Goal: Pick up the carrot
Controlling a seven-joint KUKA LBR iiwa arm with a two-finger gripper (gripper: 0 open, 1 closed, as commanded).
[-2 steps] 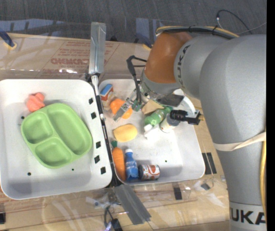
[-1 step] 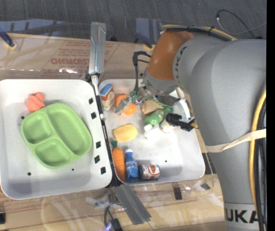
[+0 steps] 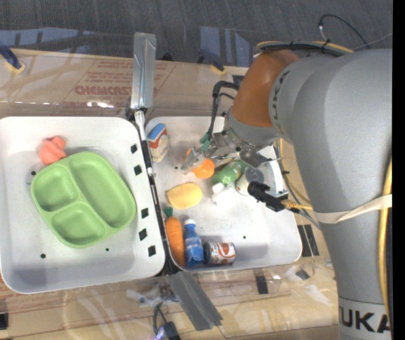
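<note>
Orange carrot (image 3: 174, 238): a short, stubby piece with a smooth skin, lying lengthwise against the left wall of the right bin (image 3: 287, 241), in its near-left corner.
Carrot's neighbours: a blue bottle (image 3: 192, 244) touches its right side, and a small can with a red label (image 3: 220, 253) lies on its side just beyond that, along the near wall.
Gripper (image 3: 213, 156): low over the middle of the right bin, well apart from the carrot, beside a small orange fruit (image 3: 204, 168) and a green object (image 3: 229, 173).
Fingers: whether they stand open or closed cannot be told; dark parts and cables crowd the wrist.
Arm (image 3: 330, 133): grey, with an orange band above the wrist, reaching in from the right across the right bin.
Other items, right bin: a yellow, lemon-like piece (image 3: 185, 195) near the centre; a small carton (image 3: 158, 140) upright in the far-left corner.
Left bin (image 3: 18, 261): a green divided tray (image 3: 82, 198) with three compartments, and a pinkish-orange toy (image 3: 52, 149) just beyond its far-left edge.
Surface (image 3: 82, 83): brown, covered with clear plastic sheeting under both bins.
</note>
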